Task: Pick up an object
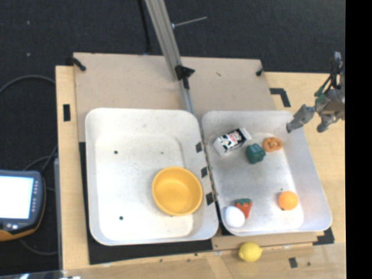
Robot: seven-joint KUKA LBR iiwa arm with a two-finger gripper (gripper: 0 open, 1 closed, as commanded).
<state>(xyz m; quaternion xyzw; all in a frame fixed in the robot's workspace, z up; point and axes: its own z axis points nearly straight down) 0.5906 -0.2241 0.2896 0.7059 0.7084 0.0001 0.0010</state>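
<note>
Bins, two, shallow and white, side by side on the tan counter [67, 173]. In the left white bin [116, 127]: one round yellow plastic bowl [177, 190], upright, near the lower right corner. In the right white bin [264, 182]: a small white carton with black and red print [232, 140] lying tilted near the top; a dark teal block [254, 153] just beside it; a flat orange-brown lump [272, 144] close to the block's upper right; a round orange ball [288, 200] toward the lower right; a white egg-shaped ball [235, 217] at the lower left, touching a small red piece with a green top [245, 207]. Outside, on the counter just below the right bin: a yellow lemon-shaped piece [250, 251]. Above that bin's upper right corner: the grey end effector [310, 121], spread apart, grasping nothing, well apart from every item.
</note>
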